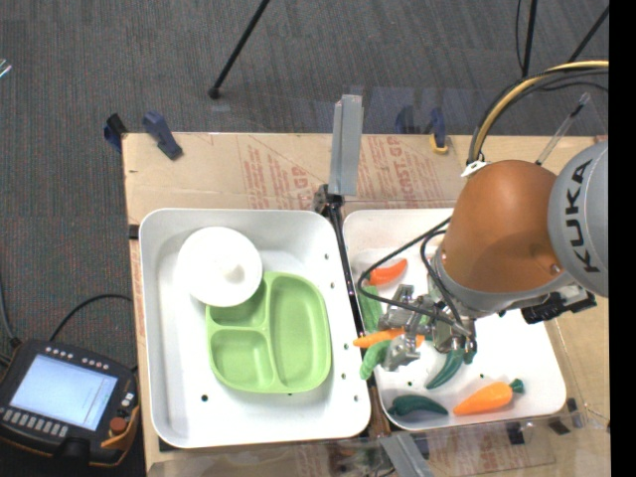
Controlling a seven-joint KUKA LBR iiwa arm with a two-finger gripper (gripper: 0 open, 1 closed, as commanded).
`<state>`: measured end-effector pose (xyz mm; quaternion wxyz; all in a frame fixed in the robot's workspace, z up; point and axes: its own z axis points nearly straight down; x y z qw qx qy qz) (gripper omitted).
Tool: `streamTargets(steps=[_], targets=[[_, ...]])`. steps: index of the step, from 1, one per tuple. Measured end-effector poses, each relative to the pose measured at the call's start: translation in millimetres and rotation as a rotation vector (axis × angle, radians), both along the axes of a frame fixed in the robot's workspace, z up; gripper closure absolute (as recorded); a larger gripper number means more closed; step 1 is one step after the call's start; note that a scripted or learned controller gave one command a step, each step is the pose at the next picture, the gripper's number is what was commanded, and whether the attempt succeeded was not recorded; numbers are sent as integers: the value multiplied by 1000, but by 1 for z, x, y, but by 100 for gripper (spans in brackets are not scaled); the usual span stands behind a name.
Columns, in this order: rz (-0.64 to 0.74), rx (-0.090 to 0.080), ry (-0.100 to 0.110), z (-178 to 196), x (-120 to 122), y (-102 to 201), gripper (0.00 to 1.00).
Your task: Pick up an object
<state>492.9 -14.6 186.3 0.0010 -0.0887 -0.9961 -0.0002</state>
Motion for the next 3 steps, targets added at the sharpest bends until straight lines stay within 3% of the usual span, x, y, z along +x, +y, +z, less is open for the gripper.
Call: streamTargets(steps=[1,2,3], targets=[[91,0,-9,80,54,12,100],[236,0,-3,84,86,-41,100],[460,2,2,-1,61,-15,100]])
